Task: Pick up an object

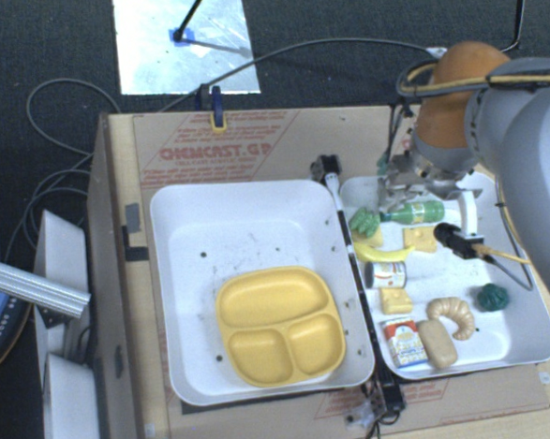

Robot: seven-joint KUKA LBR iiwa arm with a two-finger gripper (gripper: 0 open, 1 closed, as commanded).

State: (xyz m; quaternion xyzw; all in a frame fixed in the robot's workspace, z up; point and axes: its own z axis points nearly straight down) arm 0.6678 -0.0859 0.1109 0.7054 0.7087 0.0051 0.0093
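Pincer (395,192) above green bottle (415,213)

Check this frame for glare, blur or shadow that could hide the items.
Camera view: glare on the foil sheet outside the bins; the arm looms soft and large at right; the gripper is dim and blurry over the right bin; the yellow tray is evenly lit.

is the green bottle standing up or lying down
Lying down: the green bottle rests on its side in the right bin, long axis running left to right, beside the gripper.
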